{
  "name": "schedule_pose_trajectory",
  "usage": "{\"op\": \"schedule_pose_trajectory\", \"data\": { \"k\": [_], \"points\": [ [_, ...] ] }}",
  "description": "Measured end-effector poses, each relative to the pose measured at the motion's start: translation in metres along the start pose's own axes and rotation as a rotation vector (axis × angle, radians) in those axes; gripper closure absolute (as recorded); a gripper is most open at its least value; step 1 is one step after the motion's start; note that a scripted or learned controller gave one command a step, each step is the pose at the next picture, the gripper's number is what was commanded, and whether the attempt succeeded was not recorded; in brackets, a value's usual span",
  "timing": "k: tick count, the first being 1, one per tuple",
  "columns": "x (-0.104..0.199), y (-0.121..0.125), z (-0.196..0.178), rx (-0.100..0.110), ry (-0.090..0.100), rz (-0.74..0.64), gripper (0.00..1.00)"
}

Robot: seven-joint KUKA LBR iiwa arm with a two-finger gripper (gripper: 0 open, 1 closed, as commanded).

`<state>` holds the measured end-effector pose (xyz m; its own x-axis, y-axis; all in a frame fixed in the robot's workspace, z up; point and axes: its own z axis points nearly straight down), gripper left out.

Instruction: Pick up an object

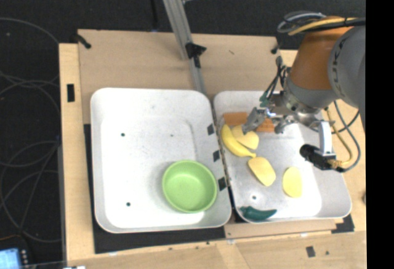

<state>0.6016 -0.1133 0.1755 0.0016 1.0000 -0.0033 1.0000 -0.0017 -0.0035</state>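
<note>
While you are reading this bench left to right, you are logging these items. Left shallow white plastic bin: a round lime-green plastic bowl is sitting upright near its front right corner, well apart from the arm.

Right shallow white plastic bin: a curved yellow plastic banana is lying by the left wall, touching a pale yellow rounded piece. An orange flat block is lying just behind them. Two yellow oval pieces are resting nearer the front, and a dark green curved piece is at the front rim.

The grey two-finger gripper is hovering above the banana cluster; you cannot tell whether its jaws are apart or together.

Risk, as a judgement: crowded pieces are likely deflecting a finger, so the grasp could be slipping or catching two items.
</note>
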Motion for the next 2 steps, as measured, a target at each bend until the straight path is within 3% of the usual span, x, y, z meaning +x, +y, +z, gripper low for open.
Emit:
{"op": "schedule_pose_trajectory", "data": {
  "k": [1,2],
  "points": [
    [-0.005,-0.003,0.063,0.002,0.000,0.000,0.00],
    [-0.004,-0.001,0.048,-0.006,0.004,0.005,1.00]
  ]
}}
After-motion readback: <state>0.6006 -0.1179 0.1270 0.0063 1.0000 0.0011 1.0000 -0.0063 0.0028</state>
